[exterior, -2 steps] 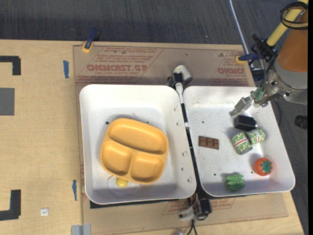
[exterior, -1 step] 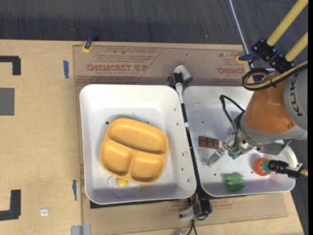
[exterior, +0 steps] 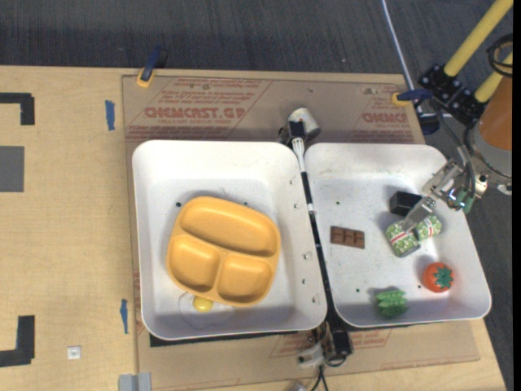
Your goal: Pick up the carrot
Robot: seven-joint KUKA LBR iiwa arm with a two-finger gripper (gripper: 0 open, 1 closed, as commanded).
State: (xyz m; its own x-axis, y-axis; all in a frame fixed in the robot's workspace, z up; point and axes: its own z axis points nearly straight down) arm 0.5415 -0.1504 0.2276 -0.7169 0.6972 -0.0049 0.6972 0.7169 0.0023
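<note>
- Claw low over right bin, just above green-and-white packet; released or clenched, cannot tell.
- Carrot, orange with green top, lies near the right bin's front right corner, apart from the claw.
- Yellow divided tray in left bin.

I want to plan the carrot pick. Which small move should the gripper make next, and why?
Probably shift toward the near edge of the right bin. The gripper sits over the green-and-white packet, while the orange piece with a green top, likely the carrot, lies apart from it, nearer the camera.
</note>
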